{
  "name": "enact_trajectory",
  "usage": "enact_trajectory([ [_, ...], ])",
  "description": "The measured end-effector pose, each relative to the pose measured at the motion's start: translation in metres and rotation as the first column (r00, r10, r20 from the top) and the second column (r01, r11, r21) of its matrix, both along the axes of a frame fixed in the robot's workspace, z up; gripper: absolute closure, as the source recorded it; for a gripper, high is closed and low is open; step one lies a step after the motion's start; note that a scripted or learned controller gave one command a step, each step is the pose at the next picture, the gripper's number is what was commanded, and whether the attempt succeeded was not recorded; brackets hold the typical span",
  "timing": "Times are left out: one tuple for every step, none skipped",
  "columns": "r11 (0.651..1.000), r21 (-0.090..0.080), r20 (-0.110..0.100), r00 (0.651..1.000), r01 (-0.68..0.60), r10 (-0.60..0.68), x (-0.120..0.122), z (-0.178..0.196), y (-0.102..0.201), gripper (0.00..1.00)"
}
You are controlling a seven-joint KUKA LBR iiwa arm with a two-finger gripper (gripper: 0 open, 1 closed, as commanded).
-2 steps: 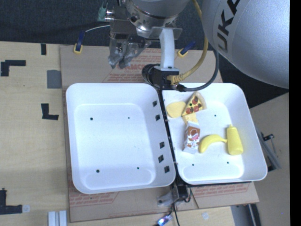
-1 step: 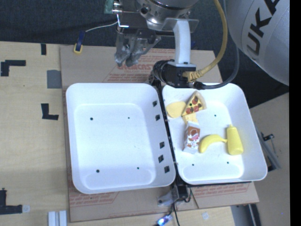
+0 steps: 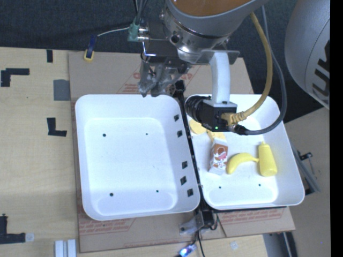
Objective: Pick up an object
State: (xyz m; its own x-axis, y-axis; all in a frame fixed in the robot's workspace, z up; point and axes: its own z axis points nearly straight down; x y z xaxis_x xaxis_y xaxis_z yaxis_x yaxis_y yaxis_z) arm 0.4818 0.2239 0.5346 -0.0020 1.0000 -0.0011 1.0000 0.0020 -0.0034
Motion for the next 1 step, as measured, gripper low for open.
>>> enact_trajectory([
  [1.000,0.000,0.004,1.000,0.002,-0.002,0.0462,-0.0005,0.0096,1.00],
])
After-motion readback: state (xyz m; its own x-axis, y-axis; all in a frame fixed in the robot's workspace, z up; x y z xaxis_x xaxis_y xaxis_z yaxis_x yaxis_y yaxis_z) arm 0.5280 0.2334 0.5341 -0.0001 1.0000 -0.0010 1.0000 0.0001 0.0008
